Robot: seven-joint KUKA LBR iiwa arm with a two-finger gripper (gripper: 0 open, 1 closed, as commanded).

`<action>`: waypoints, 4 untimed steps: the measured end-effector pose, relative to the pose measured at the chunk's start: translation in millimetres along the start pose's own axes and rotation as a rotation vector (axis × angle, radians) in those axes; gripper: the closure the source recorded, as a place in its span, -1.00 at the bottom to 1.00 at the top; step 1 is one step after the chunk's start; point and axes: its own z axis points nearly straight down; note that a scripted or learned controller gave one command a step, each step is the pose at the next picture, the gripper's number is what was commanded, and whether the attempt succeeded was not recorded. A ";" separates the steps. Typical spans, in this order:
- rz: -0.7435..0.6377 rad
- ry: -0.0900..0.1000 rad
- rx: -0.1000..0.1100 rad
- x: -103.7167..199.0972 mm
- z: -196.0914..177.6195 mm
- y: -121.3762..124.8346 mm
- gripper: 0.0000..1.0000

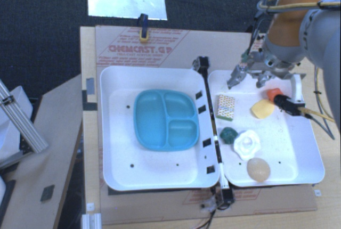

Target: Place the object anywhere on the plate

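A blue divided plate (164, 119) lies in the left white bin (114, 116). The right bin (303, 164) holds a small patterned box (226, 107), a yellow piece (262, 109), an orange piece (273, 93), a dark green round thing (229, 135), a white fried-egg shape (247, 144) and a beige egg (258, 169). My gripper (248, 80) hangs over the far end of the right bin, above and behind the patterned box. It is open, with nothing between its fingers.
A black divider strip (209, 116) runs between the two bins. Behind the bins, a yellow clamp (144, 33) sits at the bench's far edge. The grey arm with its orange band (295, 9) reaches in from the right.
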 end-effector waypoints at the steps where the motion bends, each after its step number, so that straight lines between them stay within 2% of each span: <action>1: -0.001 -0.001 -0.013 0.0 -9.0 2.6 -1.00; 3: 0.001 -0.001 -0.012 0.1 101.5 1.2 -1.00; 4: 0.002 -0.001 -0.016 -0.1 88.4 2.3 1.00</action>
